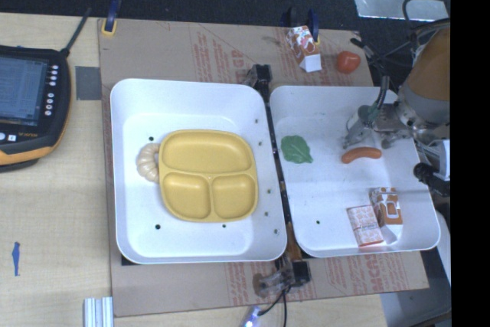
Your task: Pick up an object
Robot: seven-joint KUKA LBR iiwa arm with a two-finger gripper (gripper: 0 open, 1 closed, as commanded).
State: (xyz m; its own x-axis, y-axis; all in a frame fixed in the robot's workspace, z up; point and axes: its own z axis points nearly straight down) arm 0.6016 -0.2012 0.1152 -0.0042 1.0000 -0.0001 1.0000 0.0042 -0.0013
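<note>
Far off to the hand's (360, 135) left, on the counter (46, 241), lies a control pendant (31, 107) with an orange rim and a dark screen. Nearer, in the left bin (130, 233), sits a smooth yellow tray (207, 174) of moulded plastic with three compartments; a pale, ridged, shell-like lump (147, 161) touches the tray's far edge. In the right bin (321, 237), a flat, leafy green piece (295, 149) lies to the hand's left, well apart from it. Just below the hand rests a small orange-red sausage (361, 155), rounded and glossy, the nearest candidate for picking. Whether the hand is open or closed cannot be told at this slant.

Below and right of the hand lie two small printed cartons (375, 217), boxy and side by side. Above the bin, on the brown cardboard (191, 50), stand another small carton (305, 46) and a round red tomato-like ball (348, 62).

The risks, as I judge them: the sausage is slim, smooth and round, so it may roll or squirt sideways on the slick white floor if the closing comes off-centre. A descent set too high would close on air.
</note>
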